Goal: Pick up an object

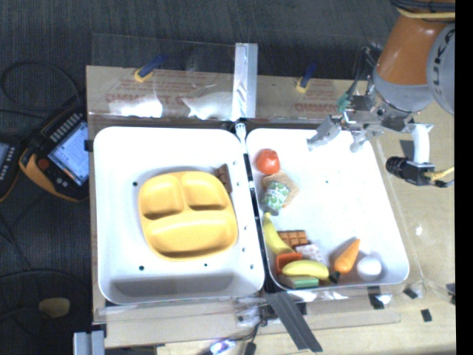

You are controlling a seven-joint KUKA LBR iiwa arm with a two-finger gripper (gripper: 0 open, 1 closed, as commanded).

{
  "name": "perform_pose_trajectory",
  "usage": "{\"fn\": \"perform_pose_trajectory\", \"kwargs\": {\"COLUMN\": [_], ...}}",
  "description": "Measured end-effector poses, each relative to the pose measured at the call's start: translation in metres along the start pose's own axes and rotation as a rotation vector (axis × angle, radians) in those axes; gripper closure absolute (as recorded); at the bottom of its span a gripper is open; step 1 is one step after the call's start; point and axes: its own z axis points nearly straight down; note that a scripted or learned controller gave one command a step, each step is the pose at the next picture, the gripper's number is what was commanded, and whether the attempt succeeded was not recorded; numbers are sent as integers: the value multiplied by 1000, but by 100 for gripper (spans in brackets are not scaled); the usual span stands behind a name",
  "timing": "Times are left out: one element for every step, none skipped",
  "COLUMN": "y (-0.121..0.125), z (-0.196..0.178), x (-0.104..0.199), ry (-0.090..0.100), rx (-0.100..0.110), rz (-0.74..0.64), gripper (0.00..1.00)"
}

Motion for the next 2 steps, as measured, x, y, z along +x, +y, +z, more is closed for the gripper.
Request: {"fn": "perform_pose_trajectory", "kwargs": {"y": [-4, -29], "z": [152, 157], "x": [23, 26], "ry": [-2, -5], "rx": [-10, -24], "rz": [-117, -102], "gripper": [0, 0]}}
